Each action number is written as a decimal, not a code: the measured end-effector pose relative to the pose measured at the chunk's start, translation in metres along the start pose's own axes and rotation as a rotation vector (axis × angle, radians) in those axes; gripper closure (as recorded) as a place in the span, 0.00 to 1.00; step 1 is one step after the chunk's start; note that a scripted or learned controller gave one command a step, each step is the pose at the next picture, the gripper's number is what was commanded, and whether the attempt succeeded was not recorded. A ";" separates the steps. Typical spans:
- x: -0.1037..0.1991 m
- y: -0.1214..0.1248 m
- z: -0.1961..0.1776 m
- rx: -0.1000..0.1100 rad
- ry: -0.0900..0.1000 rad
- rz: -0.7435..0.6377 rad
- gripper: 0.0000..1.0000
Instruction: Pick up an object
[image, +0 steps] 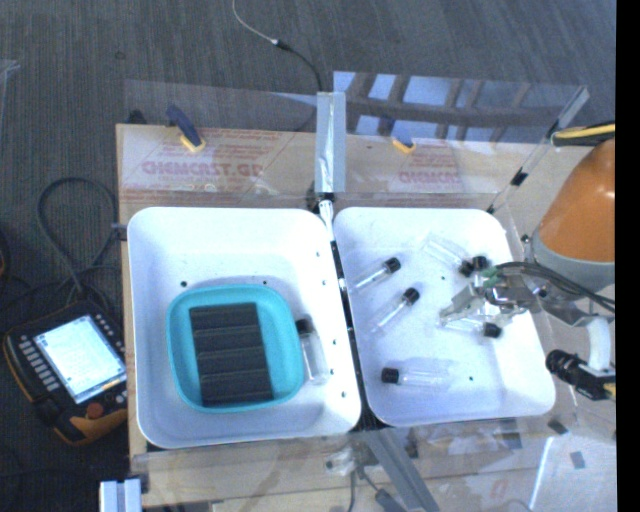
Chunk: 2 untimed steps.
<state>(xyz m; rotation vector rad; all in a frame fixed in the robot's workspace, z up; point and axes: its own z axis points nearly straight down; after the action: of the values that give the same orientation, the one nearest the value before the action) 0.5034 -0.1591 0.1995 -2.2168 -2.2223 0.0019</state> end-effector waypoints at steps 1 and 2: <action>-0.025 0.059 0.095 -0.019 0.007 -0.081 0.00; 0.026 0.052 0.108 -0.016 -0.008 -0.137 0.00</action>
<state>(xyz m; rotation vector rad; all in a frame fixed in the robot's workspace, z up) 0.5549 -0.1332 0.0908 -2.0704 -2.3818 -0.0081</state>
